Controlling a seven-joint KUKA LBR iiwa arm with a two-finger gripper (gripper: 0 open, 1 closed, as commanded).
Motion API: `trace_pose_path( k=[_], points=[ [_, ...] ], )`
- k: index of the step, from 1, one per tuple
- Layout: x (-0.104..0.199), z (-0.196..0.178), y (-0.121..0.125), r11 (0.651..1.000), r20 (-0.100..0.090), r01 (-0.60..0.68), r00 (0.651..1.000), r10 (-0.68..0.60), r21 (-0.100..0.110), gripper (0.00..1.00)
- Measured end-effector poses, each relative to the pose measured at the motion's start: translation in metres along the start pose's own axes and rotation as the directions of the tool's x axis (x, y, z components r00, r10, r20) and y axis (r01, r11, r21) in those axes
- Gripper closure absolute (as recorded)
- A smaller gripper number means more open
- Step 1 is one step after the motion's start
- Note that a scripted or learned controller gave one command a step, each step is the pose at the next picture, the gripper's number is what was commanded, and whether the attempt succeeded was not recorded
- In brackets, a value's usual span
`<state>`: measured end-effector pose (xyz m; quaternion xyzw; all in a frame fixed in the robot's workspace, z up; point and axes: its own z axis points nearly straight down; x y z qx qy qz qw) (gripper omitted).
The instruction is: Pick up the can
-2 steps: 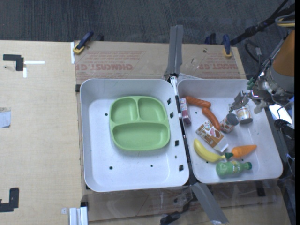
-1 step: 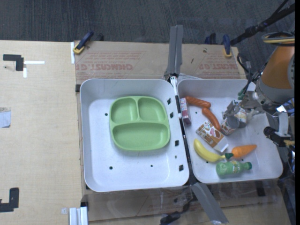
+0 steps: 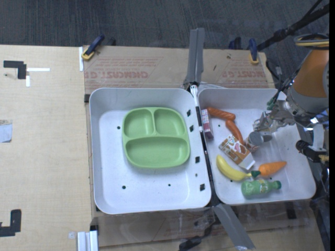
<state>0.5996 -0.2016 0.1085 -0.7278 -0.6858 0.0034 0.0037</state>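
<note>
The can (image 3: 207,123) is slim and dark maroon. It lies on its side along the left wall of the right bin (image 3: 293,192), beside the divider. My gripper (image 3: 259,132) hangs low over the middle right of that bin, roughly a hand's width to the right of the can and apart from it. It is just above the upper right corner of a small juice carton (image 3: 235,149). Nothing shows in the gripper's grasp.
Two orange sausage-like pieces (image 3: 221,113) (image 3: 236,132) lie between the can and the gripper. A banana (image 3: 232,170), a carrot (image 3: 272,167) and a green bottle (image 3: 260,187) lie near the front. The left bin (image 3: 104,192) holds a green divided plate (image 3: 156,137).
</note>
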Motion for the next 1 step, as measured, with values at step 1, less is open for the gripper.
trace_pose_path(
  k=[1],
  points=[
    [0.0641,-0.1057,-0.0018,0.963,0.000,-0.270,0.963,0.270,-0.004,1.00]
  ],
)
